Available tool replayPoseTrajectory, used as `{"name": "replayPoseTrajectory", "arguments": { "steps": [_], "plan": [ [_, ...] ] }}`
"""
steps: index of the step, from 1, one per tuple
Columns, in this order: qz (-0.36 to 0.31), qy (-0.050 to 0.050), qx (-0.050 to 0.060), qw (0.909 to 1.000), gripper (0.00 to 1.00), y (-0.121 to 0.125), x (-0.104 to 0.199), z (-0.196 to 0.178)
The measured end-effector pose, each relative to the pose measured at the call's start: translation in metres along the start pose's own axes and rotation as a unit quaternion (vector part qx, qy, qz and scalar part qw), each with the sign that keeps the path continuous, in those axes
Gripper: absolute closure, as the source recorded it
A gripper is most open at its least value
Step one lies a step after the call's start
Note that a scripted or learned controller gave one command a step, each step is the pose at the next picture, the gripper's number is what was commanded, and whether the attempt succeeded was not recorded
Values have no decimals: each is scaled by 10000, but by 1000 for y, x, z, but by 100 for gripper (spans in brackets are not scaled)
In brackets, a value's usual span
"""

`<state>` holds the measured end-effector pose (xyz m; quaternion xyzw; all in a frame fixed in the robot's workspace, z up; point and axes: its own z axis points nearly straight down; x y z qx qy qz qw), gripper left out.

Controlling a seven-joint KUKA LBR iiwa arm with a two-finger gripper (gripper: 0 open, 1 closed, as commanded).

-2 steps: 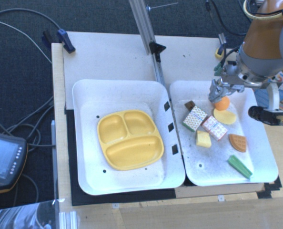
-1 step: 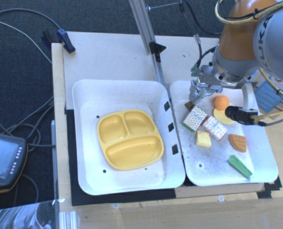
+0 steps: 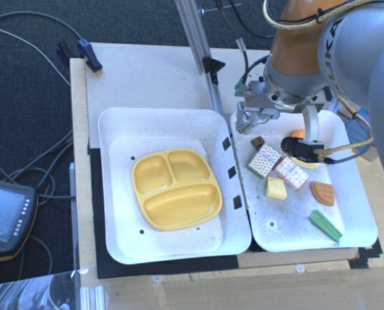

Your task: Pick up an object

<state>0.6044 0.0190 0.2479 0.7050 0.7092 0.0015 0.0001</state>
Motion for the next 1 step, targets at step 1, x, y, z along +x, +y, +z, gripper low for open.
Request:
{"name": "replayPoseTrajectory", "arguments": {
  "steps": [1],
  "plan": [
    [3, -2, 4, 10000, 100, 6, 45, 2]
  ]
}}
